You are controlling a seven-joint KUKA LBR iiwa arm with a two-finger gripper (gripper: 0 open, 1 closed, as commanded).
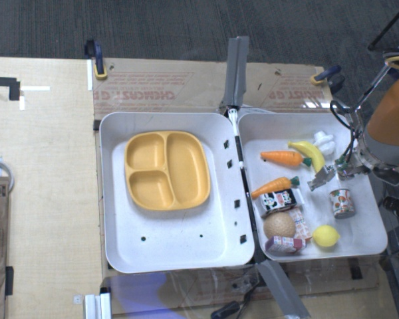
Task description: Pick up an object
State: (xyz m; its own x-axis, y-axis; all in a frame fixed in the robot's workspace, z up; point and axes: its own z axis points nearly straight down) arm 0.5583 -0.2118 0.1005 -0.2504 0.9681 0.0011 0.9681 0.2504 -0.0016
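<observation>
Two shallow white bins side by side on the bench. Left bin (120,244) holds one thing: a yellow plastic plate w/ three compartments (167,170), lying flat, roughly centre, a bit toward the far side.

Right bin (372,241) has the pickable stuff. Far side: a yellow plastic banana (308,153), curved, green tip at its near end, touching a small white lumpy object (324,141) just to its right. Left of the banana, an orange toy carrot w/ green stem (282,157) lying across. A second orange carrot (274,186) sits nearer, tilted, green end pointing right. Just near of that, a small black-and-white printed carton (278,201), then a round tan bread-like ball (280,225) touching a pinkish wrapped packet (286,244) at the near edge. A yellow lemon-like ball (326,236) is near-right, apart from the rest. A small tin can w/ printed label (342,203) stands upright, right of centre.

Grey arm w/ orange band (391,121) comes in from the right. Gripper (322,177) is low over the right bin, between banana and can, just near of the banana's green tip. Nothing visible between its fingers; whether they're wide or narrow, can't tell at this res.
</observation>
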